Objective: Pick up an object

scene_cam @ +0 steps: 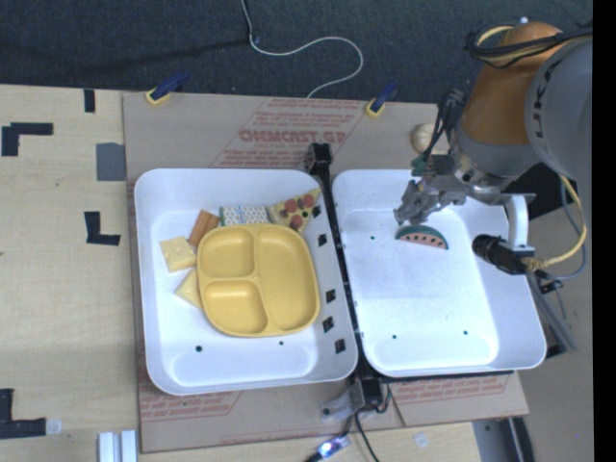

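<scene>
Gripper (416, 212) low in right bin (423, 306) — just above watermelon slice (424, 236).

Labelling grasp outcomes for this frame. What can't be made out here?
- Tool: too small and dark in the camera view to tell its finger state or contact with the watermelon slice.
- Items behind the yellow divided plate in the left bin: partly covered by the plate, too small to identify.

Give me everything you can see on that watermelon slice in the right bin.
The watermelon slice is a small half-round toy piece, red face with dark seeds and a green rind along its curved lower edge. It lies flat on the floor of the right bin, near the far wall. The gripper sits directly over its upper edge, partly covering it.
</scene>
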### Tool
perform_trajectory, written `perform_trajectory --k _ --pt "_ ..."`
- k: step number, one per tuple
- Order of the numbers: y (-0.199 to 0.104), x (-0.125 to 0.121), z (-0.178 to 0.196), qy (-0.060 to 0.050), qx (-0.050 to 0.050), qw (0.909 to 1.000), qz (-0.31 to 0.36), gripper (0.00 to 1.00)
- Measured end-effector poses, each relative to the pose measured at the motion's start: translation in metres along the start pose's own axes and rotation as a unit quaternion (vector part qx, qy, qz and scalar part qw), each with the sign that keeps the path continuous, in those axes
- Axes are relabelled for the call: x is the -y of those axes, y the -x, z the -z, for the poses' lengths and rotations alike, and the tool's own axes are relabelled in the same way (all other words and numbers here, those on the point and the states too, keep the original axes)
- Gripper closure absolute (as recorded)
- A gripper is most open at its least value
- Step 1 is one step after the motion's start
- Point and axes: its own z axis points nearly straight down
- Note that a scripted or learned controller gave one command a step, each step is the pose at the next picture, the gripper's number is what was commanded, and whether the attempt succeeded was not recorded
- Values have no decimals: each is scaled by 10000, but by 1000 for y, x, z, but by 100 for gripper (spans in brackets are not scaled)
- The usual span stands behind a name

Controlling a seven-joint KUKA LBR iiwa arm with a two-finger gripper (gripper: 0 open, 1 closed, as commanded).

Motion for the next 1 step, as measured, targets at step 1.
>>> perform_trajectory --k 1 --pt "-17 -7 8 6 -10 10000 8 100"
